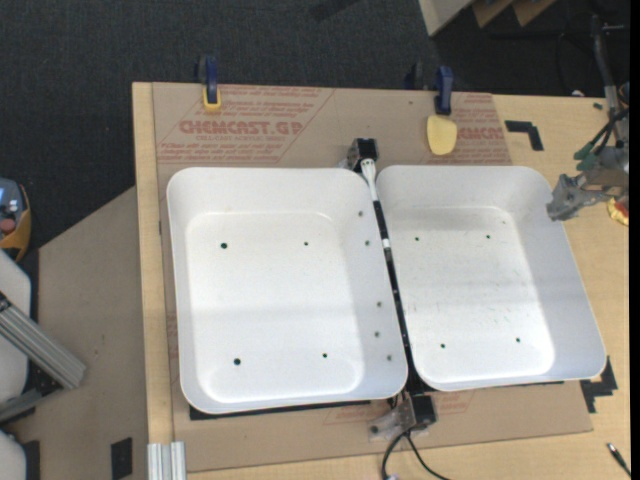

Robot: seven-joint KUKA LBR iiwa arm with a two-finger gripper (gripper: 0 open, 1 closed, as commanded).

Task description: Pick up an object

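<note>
Object candidate: yellow piece [441, 135] on tabletop [155, 138] just beyond right bin [578, 308], under blue clamp [443, 86], probably pinning the board. Tool [572, 196] sits at that bin's far right rim; I cannot tell its state.

Both white bins, left [270, 288] and right [480, 278], look like smooth, slightly glossy plastic; the surface [150, 168] beneath is matt brown cardboard-like board.
</note>
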